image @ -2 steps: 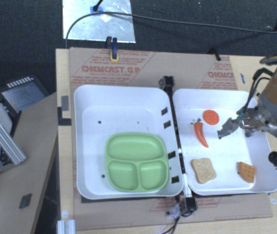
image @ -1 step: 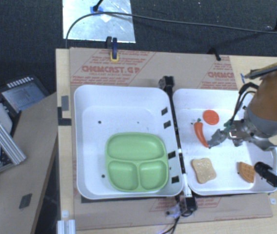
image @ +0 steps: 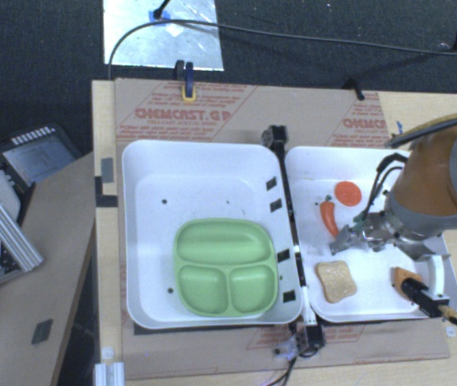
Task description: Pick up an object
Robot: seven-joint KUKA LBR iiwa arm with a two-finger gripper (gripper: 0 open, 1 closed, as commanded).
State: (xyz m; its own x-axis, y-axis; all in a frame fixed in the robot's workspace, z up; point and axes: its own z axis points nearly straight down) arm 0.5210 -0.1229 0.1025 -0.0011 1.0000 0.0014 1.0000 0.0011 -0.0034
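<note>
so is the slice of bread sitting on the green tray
No, the slice of bread lies on the floor of the right bin, while the green tray sits in the left bin.

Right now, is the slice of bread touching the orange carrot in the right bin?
Apart. The camera view shows bare white bin floor between the bread slice and the carrot.

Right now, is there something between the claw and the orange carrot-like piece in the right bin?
Nothing visible. The claw is right beside the carrot-like piece, at its lower end. The round red piece and the bread slice lie apart.
</note>
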